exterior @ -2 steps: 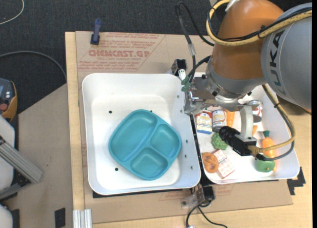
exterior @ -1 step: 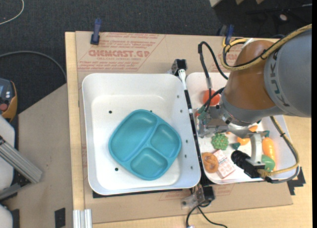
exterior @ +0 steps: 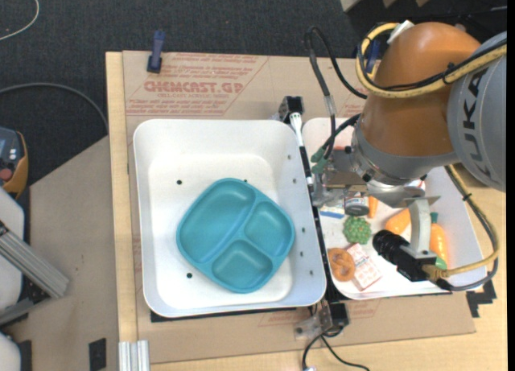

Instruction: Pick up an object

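Camera view, nearest first: at the front of the right bin (exterior: 452,208), a brown round snack (exterior: 341,261) touching a small red-and-white packet (exterior: 366,270). Just behind these, a green knobbly lump (exterior: 358,230), with an orange piece (exterior: 399,220) to its right and a second orange piece (exterior: 438,241) farther right. In the left bin (exterior: 145,200), a teal three-compartment plate (exterior: 235,235), flat, toward the front. Farther back, the gripper (exterior: 348,199), low over the right bin's left side, just behind the green lump and close to the wall between the bins; cannot tell whether wide or narrow, nor whether anything sits in it. Farthest, bare cardboard-topped table (exterior: 201,88) with red print, and a blue clamp (exterior: 155,51) at its far left edge.
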Robot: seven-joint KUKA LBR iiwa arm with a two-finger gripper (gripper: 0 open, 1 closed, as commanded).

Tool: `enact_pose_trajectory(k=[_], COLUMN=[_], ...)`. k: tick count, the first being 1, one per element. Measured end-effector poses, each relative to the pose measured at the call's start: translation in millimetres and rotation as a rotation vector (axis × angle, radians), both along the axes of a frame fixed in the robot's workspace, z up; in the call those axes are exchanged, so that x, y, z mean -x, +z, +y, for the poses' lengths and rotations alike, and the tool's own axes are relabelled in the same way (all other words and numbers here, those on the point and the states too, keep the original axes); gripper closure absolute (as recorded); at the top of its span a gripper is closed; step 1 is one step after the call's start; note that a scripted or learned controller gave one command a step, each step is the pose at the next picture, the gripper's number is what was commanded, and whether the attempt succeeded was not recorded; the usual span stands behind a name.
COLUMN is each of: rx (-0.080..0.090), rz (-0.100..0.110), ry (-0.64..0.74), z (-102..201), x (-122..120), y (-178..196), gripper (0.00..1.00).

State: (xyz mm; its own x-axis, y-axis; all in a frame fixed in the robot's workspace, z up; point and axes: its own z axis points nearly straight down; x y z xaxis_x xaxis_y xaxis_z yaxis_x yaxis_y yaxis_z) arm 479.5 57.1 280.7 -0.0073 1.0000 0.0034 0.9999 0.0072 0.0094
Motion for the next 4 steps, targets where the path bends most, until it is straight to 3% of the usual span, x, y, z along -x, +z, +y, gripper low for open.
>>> enact_pose_trajectory(k=[1, 2, 3, 4], rx=[0.0, -0.003, 0.004, 0.003], rz=[0.005, -0.012, 0.018, 0.008], ry=[0.001, -0.002, 0.002, -0.004], z=[68.8, 109.0, 171.8, 168.4], x=[0.1, -51.4, 3.9, 0.4], y=[32.9, 183.9, 119.2, 133.4], gripper=[1.0, 1.0, 1.0, 1.0])
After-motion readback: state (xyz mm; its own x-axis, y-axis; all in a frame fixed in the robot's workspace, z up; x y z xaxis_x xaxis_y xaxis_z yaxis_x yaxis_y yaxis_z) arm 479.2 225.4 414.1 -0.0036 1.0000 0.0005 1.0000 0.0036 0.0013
